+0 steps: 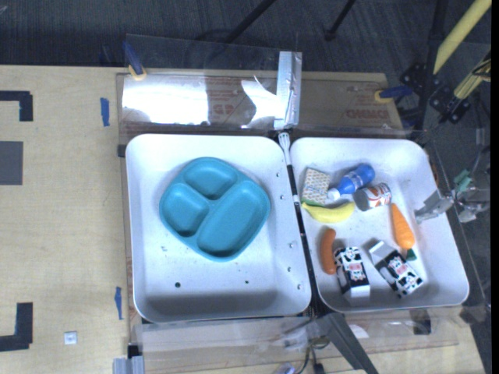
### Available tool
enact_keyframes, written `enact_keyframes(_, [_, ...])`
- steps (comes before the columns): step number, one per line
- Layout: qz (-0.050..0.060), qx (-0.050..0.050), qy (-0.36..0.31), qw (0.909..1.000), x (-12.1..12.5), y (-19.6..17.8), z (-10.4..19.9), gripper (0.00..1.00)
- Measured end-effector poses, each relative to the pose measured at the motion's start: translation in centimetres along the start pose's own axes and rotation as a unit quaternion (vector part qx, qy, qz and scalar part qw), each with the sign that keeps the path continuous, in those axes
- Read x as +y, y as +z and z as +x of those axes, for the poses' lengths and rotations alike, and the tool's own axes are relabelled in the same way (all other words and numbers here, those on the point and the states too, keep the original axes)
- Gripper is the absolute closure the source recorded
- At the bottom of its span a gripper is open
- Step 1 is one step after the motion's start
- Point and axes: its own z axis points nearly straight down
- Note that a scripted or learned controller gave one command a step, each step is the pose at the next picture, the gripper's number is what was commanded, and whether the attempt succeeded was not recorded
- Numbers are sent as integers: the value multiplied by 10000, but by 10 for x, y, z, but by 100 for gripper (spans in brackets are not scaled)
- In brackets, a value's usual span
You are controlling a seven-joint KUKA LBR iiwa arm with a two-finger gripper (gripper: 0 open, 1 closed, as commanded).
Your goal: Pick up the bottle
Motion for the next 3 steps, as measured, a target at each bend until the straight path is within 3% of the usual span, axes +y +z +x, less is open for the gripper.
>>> enact_keyframes(1, [-12, -5, -6, 10000, 1, -10, 0, 100])
enact_keyframes(2, [-29, -25, -2074, 9783, -17, -69, 20, 100])
enact_keyframes(3, [-33, -40, -4606, 8876, -16, -198, 38, 100])
